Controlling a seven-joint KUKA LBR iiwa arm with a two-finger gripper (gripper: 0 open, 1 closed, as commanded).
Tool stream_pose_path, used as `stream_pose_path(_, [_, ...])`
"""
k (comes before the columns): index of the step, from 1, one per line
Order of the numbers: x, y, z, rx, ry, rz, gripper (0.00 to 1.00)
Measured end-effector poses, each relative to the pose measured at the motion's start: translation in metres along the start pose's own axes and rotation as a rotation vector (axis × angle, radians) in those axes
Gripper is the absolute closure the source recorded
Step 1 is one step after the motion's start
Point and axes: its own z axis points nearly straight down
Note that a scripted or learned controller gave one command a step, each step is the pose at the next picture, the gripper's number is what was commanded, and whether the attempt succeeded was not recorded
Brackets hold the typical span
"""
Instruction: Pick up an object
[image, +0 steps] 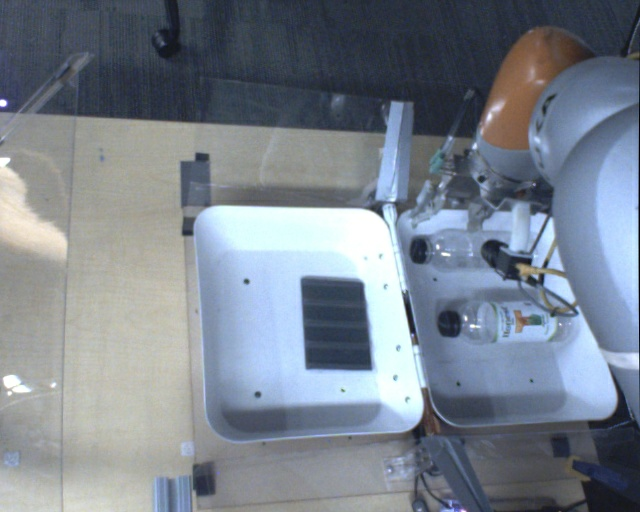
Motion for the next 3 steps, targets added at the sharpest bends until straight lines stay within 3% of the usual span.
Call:
stream_pose_path(1, [0.032, 0.000, 0.002, 0.002, 0.000, -0.267, 0.00])
stream_pose_path(2, [0.091, -0.006, -0.003, 0.001, 0.001, -0.486, 0.00])
stream_pose_path(3, [0.170, -0.061, 0.077, 0.005, 0.003, -0.567, 0.00])
